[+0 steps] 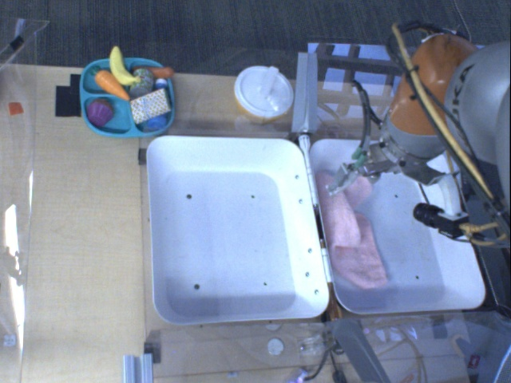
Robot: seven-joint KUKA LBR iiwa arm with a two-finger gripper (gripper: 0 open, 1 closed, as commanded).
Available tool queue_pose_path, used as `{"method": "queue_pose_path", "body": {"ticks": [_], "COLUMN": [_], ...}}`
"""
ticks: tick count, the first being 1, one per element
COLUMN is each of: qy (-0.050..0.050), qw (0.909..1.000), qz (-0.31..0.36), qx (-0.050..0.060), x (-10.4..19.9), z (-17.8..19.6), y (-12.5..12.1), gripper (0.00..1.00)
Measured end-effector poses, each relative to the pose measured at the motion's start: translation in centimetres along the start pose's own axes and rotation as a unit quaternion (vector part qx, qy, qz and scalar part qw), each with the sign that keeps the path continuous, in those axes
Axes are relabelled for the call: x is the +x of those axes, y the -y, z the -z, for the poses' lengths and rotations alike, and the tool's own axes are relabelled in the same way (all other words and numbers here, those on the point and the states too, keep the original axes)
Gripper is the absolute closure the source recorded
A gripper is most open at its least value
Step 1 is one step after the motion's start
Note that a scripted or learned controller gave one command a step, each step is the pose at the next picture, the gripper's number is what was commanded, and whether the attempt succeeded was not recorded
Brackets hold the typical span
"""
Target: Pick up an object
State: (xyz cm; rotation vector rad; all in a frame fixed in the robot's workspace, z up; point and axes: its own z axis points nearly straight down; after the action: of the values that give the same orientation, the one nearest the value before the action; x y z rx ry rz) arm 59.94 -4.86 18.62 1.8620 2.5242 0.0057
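Two shallow white bins sit side by side on the wooden bench. The left bin has only its bare white floor with a few small dark holes. The right bin holds a pink cloth, which lies crumpled along the bin's left wall, running from near the upper left corner down toward the middle of the floor.

The gripper hangs over the upper left part of the right bin, right at the top end of the pink cloth. Whether it is spread or pinched together cannot be told from this angle, nor whether it has any of the cloth.

On the bench beyond the left bin stands a blue divided tray holding a banana, a carrot, a purple item and a speckled sponge. To its right sits a round white lidded tub.
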Motion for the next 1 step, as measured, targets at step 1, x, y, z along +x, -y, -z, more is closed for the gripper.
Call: {"method": "queue_pose_path", "body": {"ticks": [1], "qy": [0.0], "qw": [0.9997], "qz": [0.025], "qx": [0.001], "x": [-2.83], "z": [-8.73], "y": [4.31], "gripper": [0.0]}}
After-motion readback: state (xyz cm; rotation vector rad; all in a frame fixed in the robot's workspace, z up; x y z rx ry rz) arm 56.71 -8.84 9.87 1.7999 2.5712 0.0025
